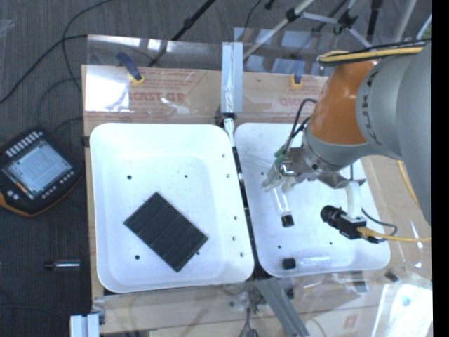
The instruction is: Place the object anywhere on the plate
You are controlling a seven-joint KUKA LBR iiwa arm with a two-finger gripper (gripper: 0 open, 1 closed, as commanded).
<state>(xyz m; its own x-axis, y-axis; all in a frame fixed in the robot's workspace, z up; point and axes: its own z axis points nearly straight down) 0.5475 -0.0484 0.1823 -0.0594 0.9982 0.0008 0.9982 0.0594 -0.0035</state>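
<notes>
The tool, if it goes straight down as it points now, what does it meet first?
Probably the right bin floor: the tool hangs over bare white bottom, its tip seemingly just above. Depth is uncertain from this slanted view.

You see two bins of smooth white plastic, the left bin (112, 188) and the right bin (266, 244), both with a soft sheen. In the left one lies a dark plate (166, 231), matt and finely ribbed. The arm (393, 104) shows you painted grey metal and a glossy orange band (337, 104). Behind the bins, the cardboard (161, 97) looks brown under shiny clear film. The floor (42, 48) looks like rough grey carpet.
</notes>
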